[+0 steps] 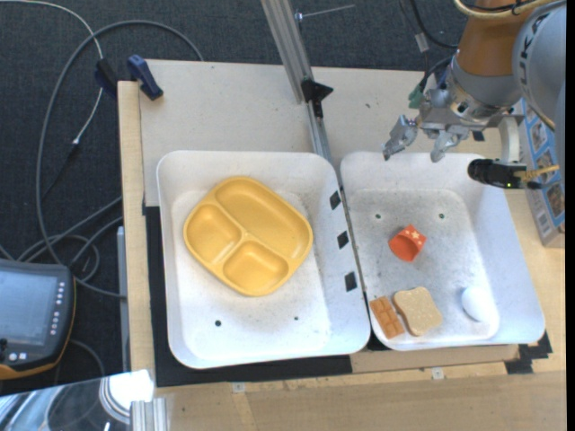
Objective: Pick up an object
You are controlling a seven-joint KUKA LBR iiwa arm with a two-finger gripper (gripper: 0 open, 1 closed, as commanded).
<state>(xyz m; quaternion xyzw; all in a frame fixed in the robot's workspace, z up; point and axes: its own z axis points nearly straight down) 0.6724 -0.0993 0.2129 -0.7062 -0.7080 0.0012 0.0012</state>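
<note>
So the gripper (419, 144) is hanging over the far rim of the right bin (503, 241), up around 1 o'clock in the shot, fingers spread apart with nothing between them. Down toward 6 o'clock from it, mid-bin, there's a small orange cup (407, 243) tipped on its side, well apart from the fingers. Along the bin's near edge: a waffle piece (386, 317) touching a slice of toast (419, 310), and a white egg (475, 303) at about 4 o'clock. Left bin (180, 241) has a yellow divided plate (248, 234).
</note>
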